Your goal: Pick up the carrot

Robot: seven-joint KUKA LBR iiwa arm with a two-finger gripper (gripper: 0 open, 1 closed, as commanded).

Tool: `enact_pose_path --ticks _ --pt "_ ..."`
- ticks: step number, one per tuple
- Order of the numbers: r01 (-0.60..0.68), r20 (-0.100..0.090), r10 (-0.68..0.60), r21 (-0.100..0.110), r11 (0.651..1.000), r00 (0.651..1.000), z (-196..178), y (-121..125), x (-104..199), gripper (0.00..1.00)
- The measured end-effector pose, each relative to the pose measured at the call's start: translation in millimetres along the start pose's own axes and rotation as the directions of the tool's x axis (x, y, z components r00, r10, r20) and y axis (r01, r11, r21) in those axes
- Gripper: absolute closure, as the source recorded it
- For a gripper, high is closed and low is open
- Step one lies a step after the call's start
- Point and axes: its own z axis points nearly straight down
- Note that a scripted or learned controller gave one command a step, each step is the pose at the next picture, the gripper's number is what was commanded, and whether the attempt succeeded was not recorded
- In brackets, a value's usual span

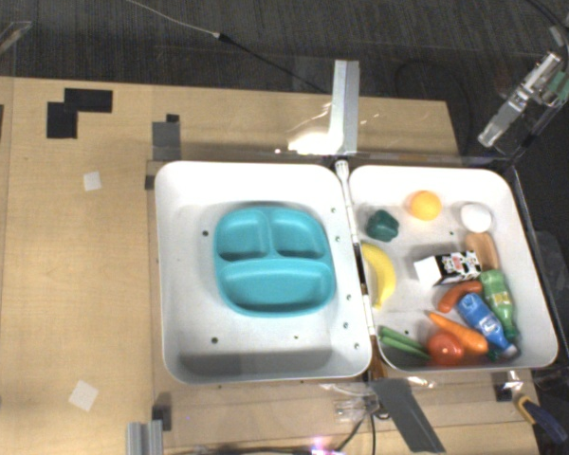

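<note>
The claw [523, 102] hangs at the far right, above the dark floor beyond the far right corner of the right bin [522, 218], well apart from everything in it; it is a pale blur, so I cannot tell how its jaws stand, and nothing shows between them. The carrot [458, 331] lies in the near part of the right bin, slanting from upper left to lower right, its near end touching a red tomato [444, 350] and its right side against a blue bottle [483, 316]. Just beyond it lies a second orange piece [452, 297]. A green bottle [497, 292] lies to the right of the blue one, with a brown roll [483, 250] farther back. A green bean pod [403, 341] lies along the near left wall, a banana [380, 271] along the left wall, and a dark green piece [383, 224] beyond it. An orange [424, 205] and a white egg [475, 218] sit near the far wall, and a black and white carton [448, 267] lies in the middle. The left bin [185, 282] holds a teal divided plate [269, 259]. Both bins rest on the pale wooden surface [66, 282]
</note>
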Motion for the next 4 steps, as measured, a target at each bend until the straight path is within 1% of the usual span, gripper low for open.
enact_pose_path --ticks 1,2,3,4 --pt "0.152 -0.010 -0.151 0.005 0.988 0.988 124 -53 -17 0.00" --pt "0.120 -0.014 -0.120 0.005 0.993 0.993 267 -21 -15 0.00" --pt "0.049 -0.018 -0.048 0.015 0.999 0.999 289 20 26 0.00" --pt "-0.017 0.004 0.017 -0.007 1.000 1.000 208 47 49 0.00"
